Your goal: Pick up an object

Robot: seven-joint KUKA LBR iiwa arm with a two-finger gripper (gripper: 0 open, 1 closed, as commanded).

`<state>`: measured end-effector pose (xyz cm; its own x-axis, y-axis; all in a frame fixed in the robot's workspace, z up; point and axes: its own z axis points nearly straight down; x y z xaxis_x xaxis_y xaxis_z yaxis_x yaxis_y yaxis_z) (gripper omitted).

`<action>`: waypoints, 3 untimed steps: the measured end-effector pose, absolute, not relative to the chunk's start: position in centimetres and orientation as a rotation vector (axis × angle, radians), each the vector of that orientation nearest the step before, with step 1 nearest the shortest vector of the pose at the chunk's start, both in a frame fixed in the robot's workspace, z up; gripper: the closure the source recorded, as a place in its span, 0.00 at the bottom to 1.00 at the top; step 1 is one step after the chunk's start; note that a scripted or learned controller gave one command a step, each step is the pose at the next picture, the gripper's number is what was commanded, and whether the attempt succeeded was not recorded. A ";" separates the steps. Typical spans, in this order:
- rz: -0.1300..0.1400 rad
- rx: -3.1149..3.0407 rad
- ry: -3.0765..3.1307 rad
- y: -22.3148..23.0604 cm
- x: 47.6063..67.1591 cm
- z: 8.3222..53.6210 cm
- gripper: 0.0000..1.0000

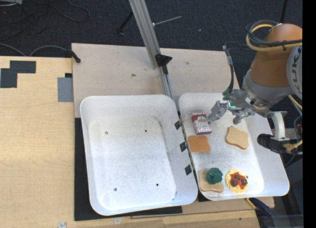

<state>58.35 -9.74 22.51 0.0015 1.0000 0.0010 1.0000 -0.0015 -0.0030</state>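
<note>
The tool (228, 112) hangs with fingers spread apart, gripping nothing, over the right shallow white bin (269, 172), just beside the small red-and-white carton (201, 123) lying near its left wall.

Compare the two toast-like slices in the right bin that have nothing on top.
The darker slice is orange-brown and squarish; the paler slice is tan with a rounded top edge. The darker slice lies just below the small red and white box near the bin's left wall; the paler slice lies further right, below the gripper. Both lie flat in the right bin.
</note>
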 end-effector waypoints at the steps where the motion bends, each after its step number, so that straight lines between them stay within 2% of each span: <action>1: 0.008 -2.218 -2.216 -9.9 58.0 18.1 0.00; 3: -0.003 -2.224 -2.218 -10.2 59.0 9.3 0.00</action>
<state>58.97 -10.21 9.29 0.0029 1.0000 0.0015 1.0000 -0.0029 0.0008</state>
